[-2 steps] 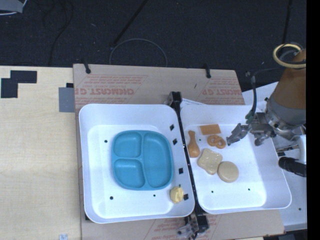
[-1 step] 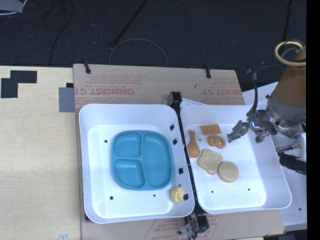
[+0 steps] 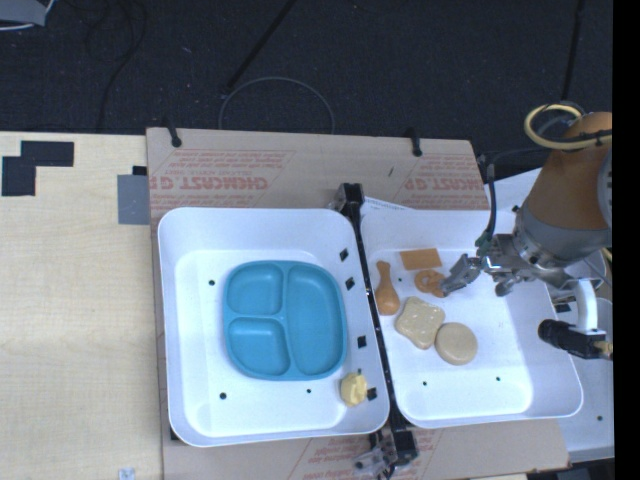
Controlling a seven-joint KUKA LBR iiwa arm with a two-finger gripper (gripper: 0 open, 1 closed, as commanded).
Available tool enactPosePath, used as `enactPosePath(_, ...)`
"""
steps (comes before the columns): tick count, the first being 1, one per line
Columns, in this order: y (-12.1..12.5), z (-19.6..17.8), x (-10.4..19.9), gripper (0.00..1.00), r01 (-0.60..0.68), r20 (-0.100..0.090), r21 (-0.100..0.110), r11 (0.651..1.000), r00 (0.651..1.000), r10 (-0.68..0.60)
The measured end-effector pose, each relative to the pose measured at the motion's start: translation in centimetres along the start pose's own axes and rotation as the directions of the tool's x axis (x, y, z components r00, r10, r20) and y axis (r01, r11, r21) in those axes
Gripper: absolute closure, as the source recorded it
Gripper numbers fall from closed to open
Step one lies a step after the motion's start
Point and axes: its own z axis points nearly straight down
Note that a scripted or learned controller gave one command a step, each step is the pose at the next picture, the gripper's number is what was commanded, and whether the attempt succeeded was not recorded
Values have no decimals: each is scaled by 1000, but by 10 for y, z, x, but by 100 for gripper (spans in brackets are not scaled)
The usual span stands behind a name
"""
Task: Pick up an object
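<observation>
1. while the arm leans in from three o'clock, its gripper hangs low over the right bin, toward that bin's twelve o'clock half.
2. whether the tool is spread or pressed together i cannot tell from where i stand; nothing shows pinched in it.
3. just at the gripper's nine o'clock lies a small brown pretzel-like piece, close enough that i cannot say if they touch.
4. at the pretzel piece's twelve o'clock sits an orange cracker-like rectangle, lying flat.
5. at the pretzel's nine o'clock a tan drumstick-shaped piece lies near the divider between the bins.
6. toward six o'clock from the gripper rests a pale bread-like slice, and touching it at its four o'clock is a round beige biscuit.
7. the left bin holds a blue divided plate at its centre, three compartments showing.
8. at that bin's five o'clock corner sits a small yellow lump, apart from the plate.
9. both bins sit on a cardboard sheet printed with red lettering.
</observation>
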Motion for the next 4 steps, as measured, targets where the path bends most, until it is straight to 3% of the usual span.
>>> enactPosePath(1,6,61,0,0,-1,0,0,1000,1000,1)
enactPosePath(2,8,79,0,0,-3,0,-7,1000,1000,3)
enactPosePath(3,9,67,1,100,-5,-3,-10,1000,1000,5)
enactPosePath(4,7,24,4,100,1,2,-8,1000,1000,-1)
